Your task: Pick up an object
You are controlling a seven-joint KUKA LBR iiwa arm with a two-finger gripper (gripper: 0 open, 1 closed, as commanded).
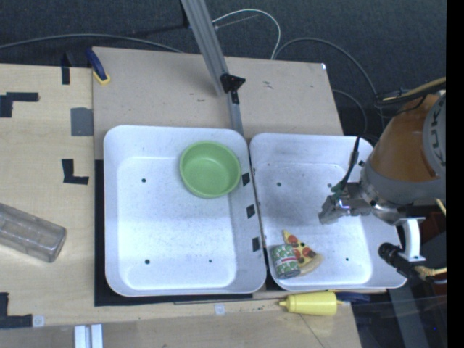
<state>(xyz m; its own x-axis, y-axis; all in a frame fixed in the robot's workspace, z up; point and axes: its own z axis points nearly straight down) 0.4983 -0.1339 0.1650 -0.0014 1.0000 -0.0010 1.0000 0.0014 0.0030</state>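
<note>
Hovering over the right shallow white bin (362,274), the metal two-finger gripper (332,212) holds nothing; whether its fingers are spread, I cannot tell. The flat pizza-slice toy (299,254) lies below-left, untouched. Picking remains undone.

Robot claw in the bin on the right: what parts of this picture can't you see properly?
- Gripper, camera view: small and blurred, so its tip is unclear.
- Arm: cut off by the right edge.
- Small printed items in the right bin: too small to name.
- Yellow bottle below that bin: blurred, label unreadable.
- Clear container: cut off by the left edge.
</note>
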